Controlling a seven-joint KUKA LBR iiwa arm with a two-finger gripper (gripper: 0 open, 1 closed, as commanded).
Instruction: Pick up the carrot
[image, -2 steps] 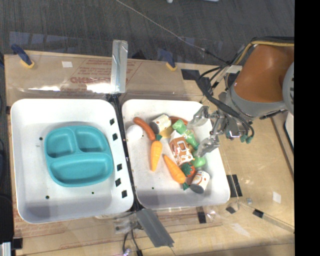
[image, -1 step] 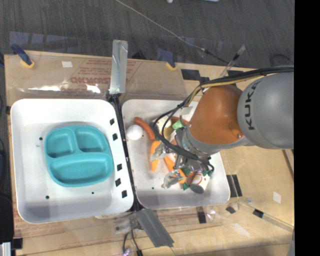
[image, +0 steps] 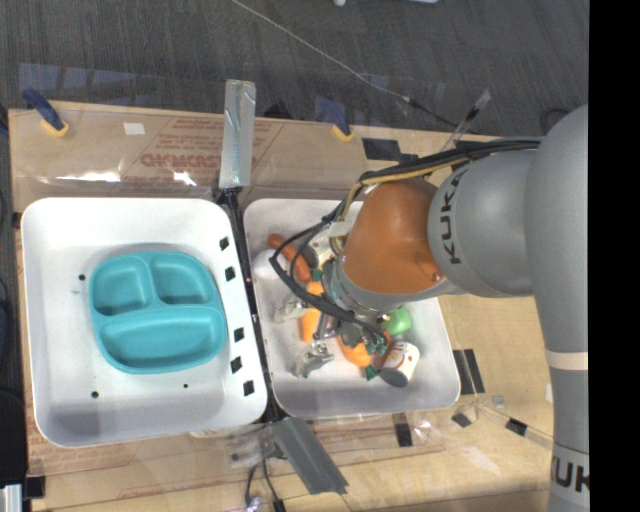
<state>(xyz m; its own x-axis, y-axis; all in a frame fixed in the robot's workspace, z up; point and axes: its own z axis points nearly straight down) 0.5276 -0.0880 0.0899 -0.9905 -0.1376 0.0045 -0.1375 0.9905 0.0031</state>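
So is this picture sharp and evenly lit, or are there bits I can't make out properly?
Camera view: even, soft light, with a grey shadow pooled along the near wall of the left bin; the teal tray reads crisply; glare streaks the clear plastic sheet behind the bins; the arm covers much of the right bin, so the small items under it look cluttered and hard to separate.

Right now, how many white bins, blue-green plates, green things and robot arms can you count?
White bins: 2
Blue-green plates: 1
Green things: 1
Robot arms: 1
Total: 5
The orange pieces are partly hidden under the arm, so I left them out.
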